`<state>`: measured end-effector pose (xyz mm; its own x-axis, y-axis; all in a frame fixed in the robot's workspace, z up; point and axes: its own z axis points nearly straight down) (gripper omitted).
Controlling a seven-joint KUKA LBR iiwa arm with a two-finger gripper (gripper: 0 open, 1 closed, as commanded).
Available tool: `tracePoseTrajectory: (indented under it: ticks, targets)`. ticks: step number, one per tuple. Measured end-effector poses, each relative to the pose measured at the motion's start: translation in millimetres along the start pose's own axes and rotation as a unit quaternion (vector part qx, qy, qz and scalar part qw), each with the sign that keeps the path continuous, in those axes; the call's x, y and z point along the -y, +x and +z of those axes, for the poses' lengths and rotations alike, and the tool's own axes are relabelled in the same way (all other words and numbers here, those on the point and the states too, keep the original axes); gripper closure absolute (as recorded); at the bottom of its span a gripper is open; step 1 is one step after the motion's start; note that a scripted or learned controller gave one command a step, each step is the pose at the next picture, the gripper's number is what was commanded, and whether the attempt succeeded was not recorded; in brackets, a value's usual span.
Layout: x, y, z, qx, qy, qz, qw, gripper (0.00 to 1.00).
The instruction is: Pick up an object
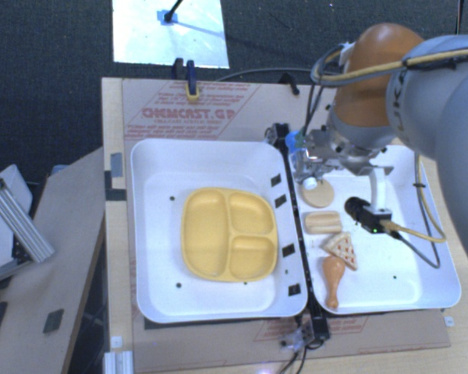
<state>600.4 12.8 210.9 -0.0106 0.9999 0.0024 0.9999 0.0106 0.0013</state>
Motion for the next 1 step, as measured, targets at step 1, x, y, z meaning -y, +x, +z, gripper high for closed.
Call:
tracePoseTrajectory:
  ticks: [1]
  targets:
    - [2.2,61.9,-11.6,-0.001,0.000,0.000,1.0000,1.00]
